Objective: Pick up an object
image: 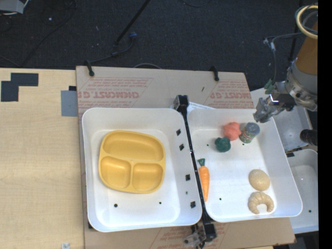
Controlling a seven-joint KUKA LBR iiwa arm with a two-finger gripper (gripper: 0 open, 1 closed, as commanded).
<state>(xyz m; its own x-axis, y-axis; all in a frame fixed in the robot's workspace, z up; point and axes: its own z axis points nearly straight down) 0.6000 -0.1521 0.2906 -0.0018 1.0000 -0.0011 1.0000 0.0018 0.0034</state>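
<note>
The right bin holds several small items. A pink-red fruit sits near the back, with a dark green piece touching its lower left and a small grey can just to its right. An orange carrot lies along the bin's left wall. A round bread roll and a pale croissant rest at the front right. My gripper hangs over the back right corner of this bin, above and slightly right of the can, with nothing seen in it.
The left bin carries a yellow divided plate. A black divider runs between the bins. Cardboard lies under both. The arm enters from the upper right.
</note>
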